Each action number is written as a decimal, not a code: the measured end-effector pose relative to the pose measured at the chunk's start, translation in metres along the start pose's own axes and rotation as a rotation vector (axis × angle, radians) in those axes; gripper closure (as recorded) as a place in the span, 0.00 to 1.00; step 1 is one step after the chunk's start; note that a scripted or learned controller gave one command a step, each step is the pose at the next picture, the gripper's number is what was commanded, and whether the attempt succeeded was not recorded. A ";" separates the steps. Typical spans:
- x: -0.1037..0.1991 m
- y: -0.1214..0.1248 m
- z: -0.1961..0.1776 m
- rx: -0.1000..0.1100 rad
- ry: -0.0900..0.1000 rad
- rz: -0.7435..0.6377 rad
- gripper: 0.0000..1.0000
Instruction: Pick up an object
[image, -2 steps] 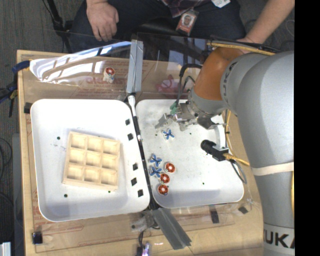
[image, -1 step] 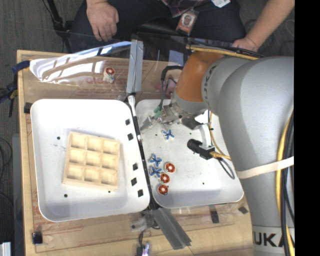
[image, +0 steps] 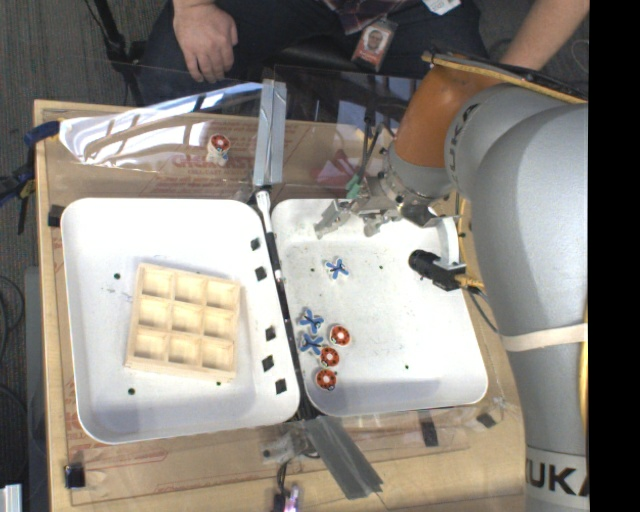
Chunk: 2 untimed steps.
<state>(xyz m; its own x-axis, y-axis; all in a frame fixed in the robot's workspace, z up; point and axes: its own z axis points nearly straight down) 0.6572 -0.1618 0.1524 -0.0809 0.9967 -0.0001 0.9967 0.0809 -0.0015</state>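
Note:
My gripper (image: 352, 220) hangs over the far part of the right bin (image: 440, 375), its fingers spread open with nothing between them. A small blue jack (image: 337, 267) lies on the bin floor a little nearer than the gripper. Two more blue jacks (image: 311, 321) sit by the bin's left wall. Beside them lie three red-and-white rings (image: 340, 335), running toward the near left corner.
The left bin (image: 100, 240) holds a pale wooden grid tray (image: 185, 320). A small red-and-white piece (image: 218, 148) lies on the bench behind the bins. A person's hand (image: 205, 40) is at the far edge. The arm's grey body covers the right side.

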 end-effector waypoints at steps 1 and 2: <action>0.012 -0.021 0.062 0.003 0.001 -0.057 0.00; 0.014 -0.020 0.051 0.004 0.002 -0.062 1.00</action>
<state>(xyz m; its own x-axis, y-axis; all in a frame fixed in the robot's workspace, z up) 0.6358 -0.1499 0.1015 -0.1424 0.9898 0.0018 0.9898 0.1424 -0.0054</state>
